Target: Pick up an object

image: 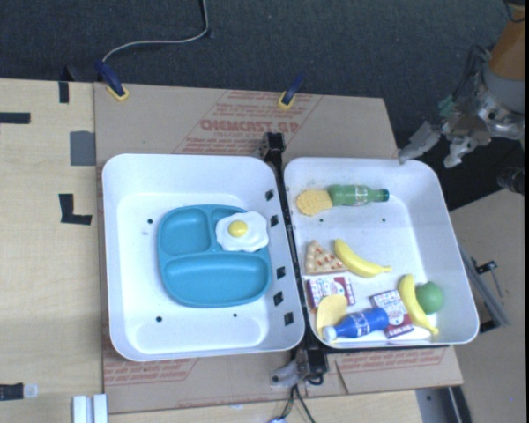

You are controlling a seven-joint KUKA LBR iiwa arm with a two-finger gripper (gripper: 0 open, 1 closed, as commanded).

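Toys to pick from lie in the right bin point(428, 179), all loose and flat on its floor, so any of them could be grabbed from above. Nearest the bottom edge is a blue bottle point(360, 323) on its side, its long way running left to right, cap to the left. A yellow banana point(416, 303) and a green ball point(429, 297) sit just beside it, touching. Farther up, a second banana point(361, 261) slants down to the right, next to a pizza slice point(320, 258). Near the far wall a green bottle point(358, 195) lies on its side, cap pointing right, touching a yellow cookie point(313, 203).

In the left bin point(123, 183), a fried egg point(241, 231) rests on a blue tray point(213, 257).

Farthest away, the gripper point(434, 144) hangs outside the right bin's far corner, its two fingers spread apart and holding nothing.
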